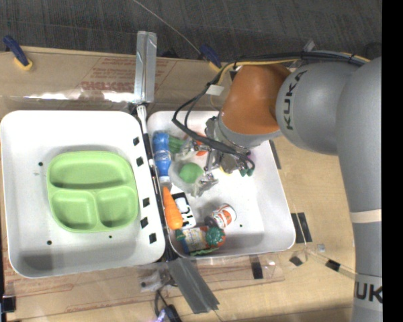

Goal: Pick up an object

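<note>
Both bins white: left bin [13, 200], right bin [279, 213]. Divided tray [91, 190] in the left bin is light green, uniform, no pattern. Arm [336, 106] grey, black lettering on it, orange band [252, 99] above the wrist. In the right bin: carrot [172, 208] orange; ball [187, 174] green; bottle [161, 151] blue; small can [222, 217] red and white. Bench surface [322, 200] tan, with faint red print at the back. Clamps [17, 51] at the bench's rear edge blue and yellow.

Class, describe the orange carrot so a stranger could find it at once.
Find the right white bin. Along its left wall, below the blue bottle, lies the carrot: the bin's one long, tapered, plain orange thing, unlike the round red-and-white can nearby.
</note>
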### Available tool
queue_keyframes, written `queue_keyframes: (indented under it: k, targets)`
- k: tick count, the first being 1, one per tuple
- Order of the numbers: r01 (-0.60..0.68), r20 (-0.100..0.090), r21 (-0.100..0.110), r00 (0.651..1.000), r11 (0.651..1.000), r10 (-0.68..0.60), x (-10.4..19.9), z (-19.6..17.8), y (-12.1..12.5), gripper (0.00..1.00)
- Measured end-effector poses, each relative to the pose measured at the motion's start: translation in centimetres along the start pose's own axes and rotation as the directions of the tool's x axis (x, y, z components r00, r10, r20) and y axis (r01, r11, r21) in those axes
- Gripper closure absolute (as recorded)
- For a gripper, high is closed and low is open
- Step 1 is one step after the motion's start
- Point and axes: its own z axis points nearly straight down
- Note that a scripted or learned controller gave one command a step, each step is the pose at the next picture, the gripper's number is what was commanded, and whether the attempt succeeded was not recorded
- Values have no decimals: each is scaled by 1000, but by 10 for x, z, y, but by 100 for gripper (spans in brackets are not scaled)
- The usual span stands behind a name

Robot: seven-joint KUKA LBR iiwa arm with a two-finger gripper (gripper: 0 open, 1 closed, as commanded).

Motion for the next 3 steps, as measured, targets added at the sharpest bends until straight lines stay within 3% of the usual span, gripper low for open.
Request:
queue_keyframes:
  k: [1,2,3]
  targets:
    - [-90,3,1,996,996,90,77,-1,40,0]
    - [-83,8,4,997,997,83,74,-12,40,100]
    - [-177,13,0,984,984,177,39,-144,108,100]
